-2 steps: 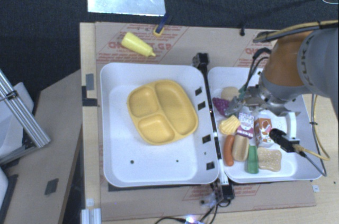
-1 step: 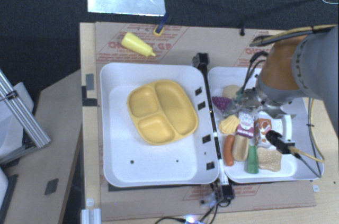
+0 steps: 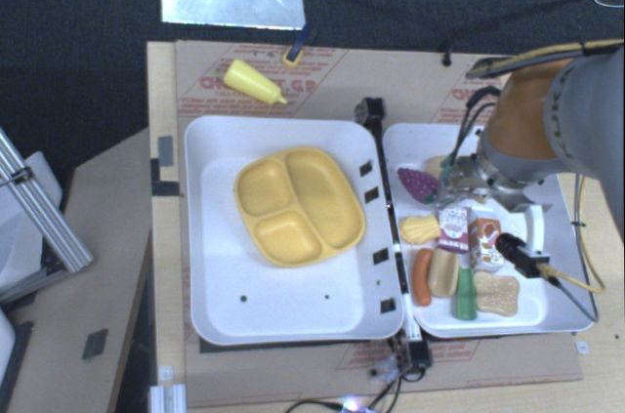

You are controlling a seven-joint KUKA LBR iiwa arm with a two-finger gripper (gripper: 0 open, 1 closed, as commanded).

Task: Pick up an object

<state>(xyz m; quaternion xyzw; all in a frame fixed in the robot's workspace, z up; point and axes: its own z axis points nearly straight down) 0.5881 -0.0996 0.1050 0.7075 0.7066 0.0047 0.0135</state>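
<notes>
The right bin (image 3: 557, 191) holds several toy foods: purple grapes (image 3: 418, 184), a yellow wedge (image 3: 420, 228), an orange hot dog (image 3: 421, 274), a tan roll (image 3: 444, 270), a green bottle (image 3: 466, 295), a slice of toast (image 3: 498, 296), a white and purple packet (image 3: 454, 227) and a red carton (image 3: 485, 241). My gripper (image 3: 459, 194) hangs low over the bin's back half, just right of the grapes and directly above the packet. The wrist hides what lies under it.
A yellow divided tray (image 3: 298, 204) lies in the left bin (image 3: 210, 206). A yellow mustard bottle (image 3: 254, 81) rests on the bench behind the bins. A black divider (image 3: 386, 206) runs between the bins. Cables (image 3: 576, 279) trail over the right bin's rim.
</notes>
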